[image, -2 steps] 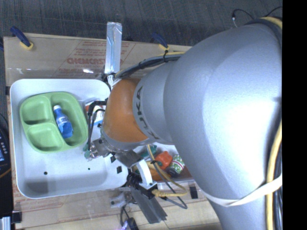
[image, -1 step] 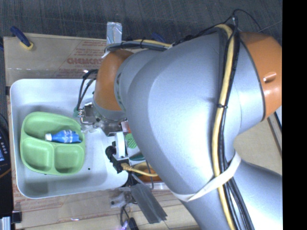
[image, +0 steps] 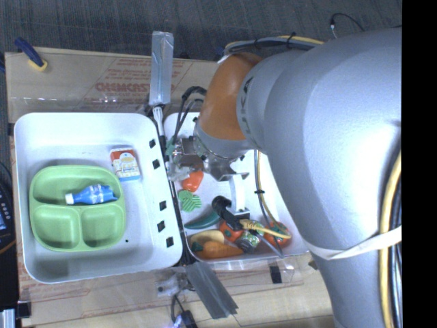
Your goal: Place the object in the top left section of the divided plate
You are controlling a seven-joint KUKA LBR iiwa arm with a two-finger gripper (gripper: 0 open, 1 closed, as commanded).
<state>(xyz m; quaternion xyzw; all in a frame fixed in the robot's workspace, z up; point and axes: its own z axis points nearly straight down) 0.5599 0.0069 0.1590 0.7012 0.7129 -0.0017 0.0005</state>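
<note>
Reaching into the right bin (image: 290, 248), your claw (image: 183, 161), grip state impossible to tell, is hovering beside an orange piece (image: 193, 180), needing a pick before the divided plate (image: 76, 207).

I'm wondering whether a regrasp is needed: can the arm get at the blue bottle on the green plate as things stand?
Probably yes. The blue bottle lies uncovered in the green divided plate, nothing over it. The gripper is over the right bin, so it must cross the divider.
</note>
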